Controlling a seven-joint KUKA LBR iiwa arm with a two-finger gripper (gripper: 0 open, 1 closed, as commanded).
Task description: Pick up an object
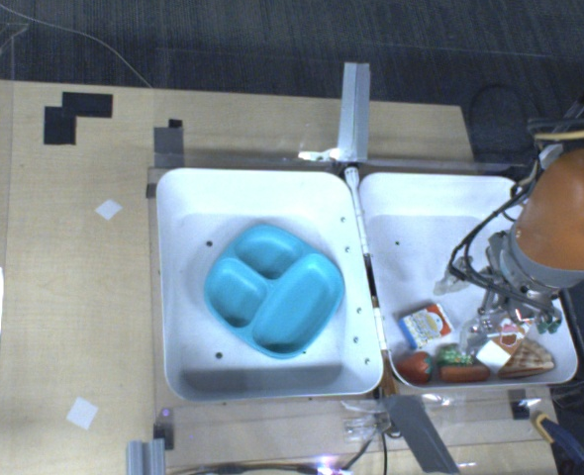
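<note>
- The gripper (498,327) is low in the right bin (421,216), near its front right corner, above a small group of toy food pieces. Cables and the wrist cover it, so I cannot tell how it stands or whether it has anything.
- The nearest piece is a white and red block (494,352), just under the gripper. Beside it lie a sandwich wedge (528,360), a brown sausage (463,372), a red tomato (415,367) and a small carton (424,326).
- These pieces look like light, stiff plastic with smooth skin, so I judge they can slip or roll, mostly the round tomato.
- The carton has flat sides and lies a little apart; taking it across the narrow sides seems safest.
- The pieces at the front wall are touching, so a grasp there may push the neighbours.
- The left bin (183,265) holds a blue divided tray (272,290), wide and shallow, difficult to take except at its rim.
</note>
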